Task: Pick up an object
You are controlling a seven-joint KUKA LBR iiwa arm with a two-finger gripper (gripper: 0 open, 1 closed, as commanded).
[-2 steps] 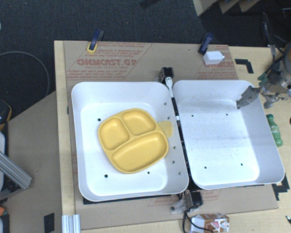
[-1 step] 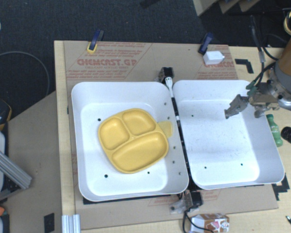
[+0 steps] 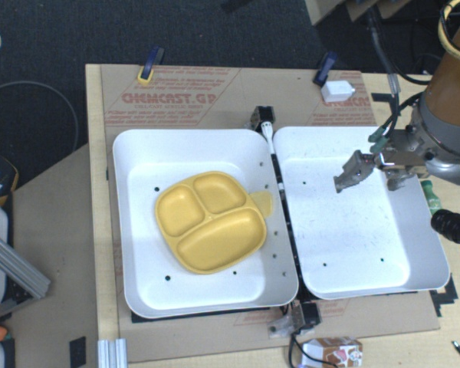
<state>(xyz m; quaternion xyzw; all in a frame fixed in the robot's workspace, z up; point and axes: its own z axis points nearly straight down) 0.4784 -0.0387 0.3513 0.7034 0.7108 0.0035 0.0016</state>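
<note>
Yellow plastic catches your eye first in the camera view: a divided plate (image 3: 210, 222) with three compartments lies flat in the left bin (image 3: 130, 205), near its middle and angled a little; you find the gripper (image 3: 358, 171) over the right bin (image 3: 414, 271), toward that bin's upper half and well apart from the plate; whether its jaws are apart or together you cannot tell from this slant, and nothing shows between them; the grey arm (image 3: 445, 133) reaches in from the right.
</note>
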